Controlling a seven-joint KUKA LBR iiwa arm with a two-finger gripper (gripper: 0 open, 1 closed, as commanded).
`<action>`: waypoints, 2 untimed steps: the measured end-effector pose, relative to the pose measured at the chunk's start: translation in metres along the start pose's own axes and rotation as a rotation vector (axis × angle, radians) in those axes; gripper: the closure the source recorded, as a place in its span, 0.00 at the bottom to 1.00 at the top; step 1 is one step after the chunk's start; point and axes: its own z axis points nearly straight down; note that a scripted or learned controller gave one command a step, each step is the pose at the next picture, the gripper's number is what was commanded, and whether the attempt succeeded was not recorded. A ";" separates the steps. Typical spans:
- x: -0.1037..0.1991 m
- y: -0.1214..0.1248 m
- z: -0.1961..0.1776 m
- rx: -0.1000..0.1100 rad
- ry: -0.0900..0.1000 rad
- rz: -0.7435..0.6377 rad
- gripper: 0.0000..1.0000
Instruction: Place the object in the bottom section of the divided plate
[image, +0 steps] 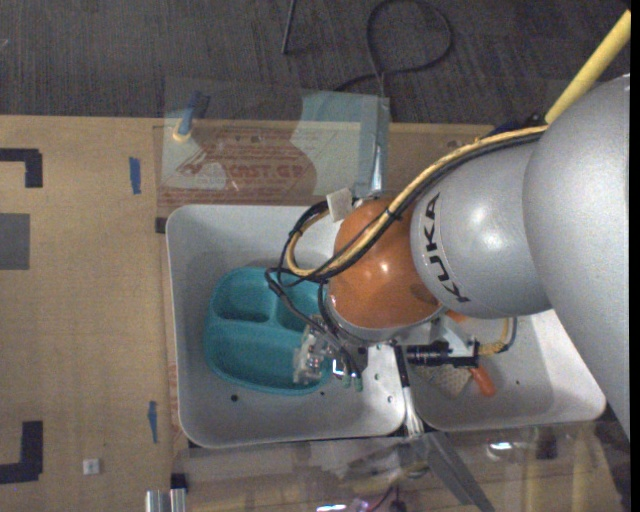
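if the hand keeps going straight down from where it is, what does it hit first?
Probably the teal divided plate: the hand hangs over its lower right edge in the left bin. Height above it is unclear from this slanted view.

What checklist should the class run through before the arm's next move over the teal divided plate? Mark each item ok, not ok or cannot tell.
1. Teal divided plastic plate lies inside the left white bin: ok.
2. Gripper is over the plate's right edge: ok.
3. Object held between the gripper's tips: cannot tell; the orange wrist band and glare hide it.
4. Object already in the plate's bottom section: cannot tell.
5. Orange items lie in the right white bin, apart from the plate: ok.
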 end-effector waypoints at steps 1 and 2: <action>0.010 -0.058 -0.090 0.015 0.013 0.041 1.00; 0.024 0.027 0.001 0.004 -0.008 0.249 1.00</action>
